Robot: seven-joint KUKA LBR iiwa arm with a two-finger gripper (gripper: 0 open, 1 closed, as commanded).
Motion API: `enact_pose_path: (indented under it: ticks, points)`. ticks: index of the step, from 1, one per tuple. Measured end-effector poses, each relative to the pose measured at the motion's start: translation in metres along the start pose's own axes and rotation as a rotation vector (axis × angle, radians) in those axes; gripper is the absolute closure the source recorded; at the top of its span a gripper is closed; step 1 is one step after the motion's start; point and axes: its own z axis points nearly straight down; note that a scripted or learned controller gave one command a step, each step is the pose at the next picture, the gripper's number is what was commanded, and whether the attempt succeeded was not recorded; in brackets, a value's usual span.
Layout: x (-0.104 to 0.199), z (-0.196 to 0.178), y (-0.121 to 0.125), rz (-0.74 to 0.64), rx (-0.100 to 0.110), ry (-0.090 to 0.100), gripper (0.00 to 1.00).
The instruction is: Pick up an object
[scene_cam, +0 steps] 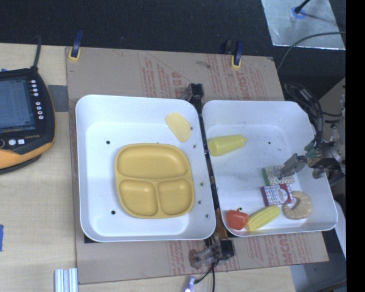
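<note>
At the frame's right edge, the grey two-finger gripper (290, 166) hangs over the right white bin (255, 111), above a green-and-red packet (276, 190); whether it is parted is unclear.

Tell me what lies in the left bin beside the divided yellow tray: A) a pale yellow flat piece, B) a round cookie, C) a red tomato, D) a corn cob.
A: the pale yellow flat piece lies near the left bin's upper right corner, just above the divided tray.
</note>
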Motion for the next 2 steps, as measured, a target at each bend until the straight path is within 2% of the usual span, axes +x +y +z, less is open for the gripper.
enact_pose_path:
  ticks: [1,2]
  points:
    - [-0.004,0.13,0.024,-0.002,-0.005,-0.002,0.0]
    - [0.007,0.128,0.088,-0.002,-0.009,-0.004,0.0]
